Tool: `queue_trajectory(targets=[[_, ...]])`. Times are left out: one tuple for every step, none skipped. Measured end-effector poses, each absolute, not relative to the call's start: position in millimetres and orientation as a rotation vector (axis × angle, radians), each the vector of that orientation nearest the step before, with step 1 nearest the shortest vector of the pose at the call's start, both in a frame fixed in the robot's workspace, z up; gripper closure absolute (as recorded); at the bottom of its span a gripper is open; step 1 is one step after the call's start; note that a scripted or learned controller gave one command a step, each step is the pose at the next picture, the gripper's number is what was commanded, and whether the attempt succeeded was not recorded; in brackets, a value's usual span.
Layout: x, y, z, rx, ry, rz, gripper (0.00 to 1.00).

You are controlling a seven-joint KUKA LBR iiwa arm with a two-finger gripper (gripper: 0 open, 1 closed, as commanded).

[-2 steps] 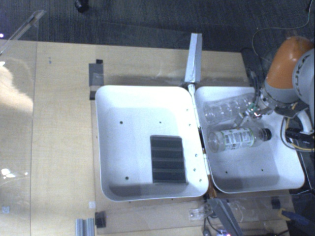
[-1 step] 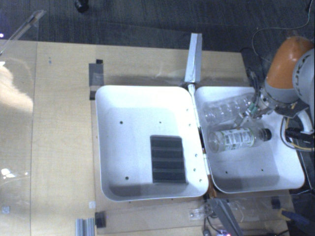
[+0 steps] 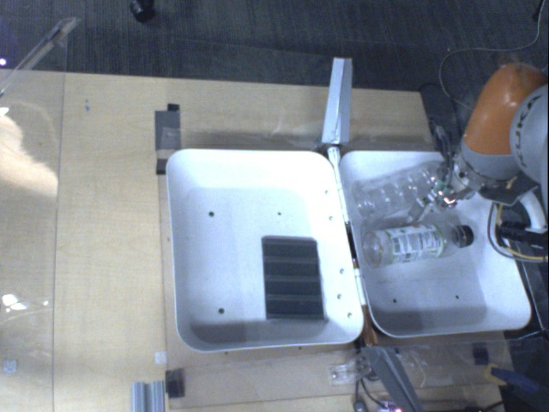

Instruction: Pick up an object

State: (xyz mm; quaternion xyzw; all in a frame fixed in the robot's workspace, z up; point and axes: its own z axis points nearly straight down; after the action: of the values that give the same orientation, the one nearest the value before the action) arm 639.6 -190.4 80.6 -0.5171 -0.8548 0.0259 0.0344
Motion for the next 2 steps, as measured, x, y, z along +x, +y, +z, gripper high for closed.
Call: queue_trajectory(targets=[[640.5,-188,81,-1.502,-2.681,0.075,0.00],[657.3,-176,87,-1.425,-2.794,0.038,0.00]])
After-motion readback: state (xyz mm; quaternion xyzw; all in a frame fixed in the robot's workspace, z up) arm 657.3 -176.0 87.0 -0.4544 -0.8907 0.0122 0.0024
